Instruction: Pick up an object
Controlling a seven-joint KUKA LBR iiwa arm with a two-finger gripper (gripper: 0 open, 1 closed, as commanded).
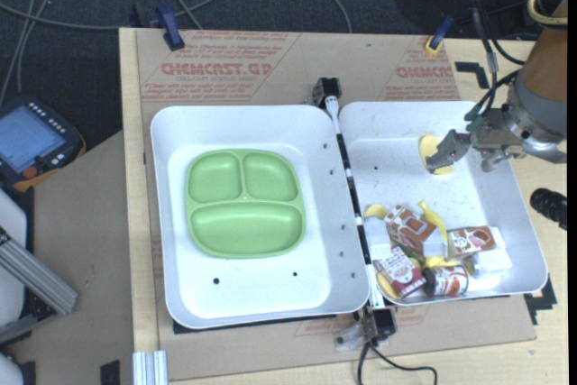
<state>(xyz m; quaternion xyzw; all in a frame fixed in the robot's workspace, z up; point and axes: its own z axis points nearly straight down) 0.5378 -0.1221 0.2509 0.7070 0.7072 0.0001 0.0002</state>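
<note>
Gripper (448, 154) sits over the upper part of the right bin (397, 126), reaching in from the right. Can't tell whether it's apart or closed from this angle, and nothing is visibly held. A yellow object (434, 145) lies on the bin floor right at the gripper tip, partly hidden by it; contact is unclear.

Arm (541, 95) runs off to the right, orange band at the frame edge.

The rest of the pickable stuff is piled in the lower part of the same bin: a red-and-white snack packet (411, 233), a second red-and-white packet (474, 241) to its right, a small red packet (398, 270) near the bottom rim, a red can-like item (449, 280) beside it, and yellow banana-shaped pieces (374, 212) poking out around them. All are well apart from the gripper.

The left bin (171, 194) holds a green divided plate (244, 204) with three compartments, roughly centred.

Both bins sit on a cardboard sheet (216, 63); blue clamp (168, 24) at its top left corner.
</note>
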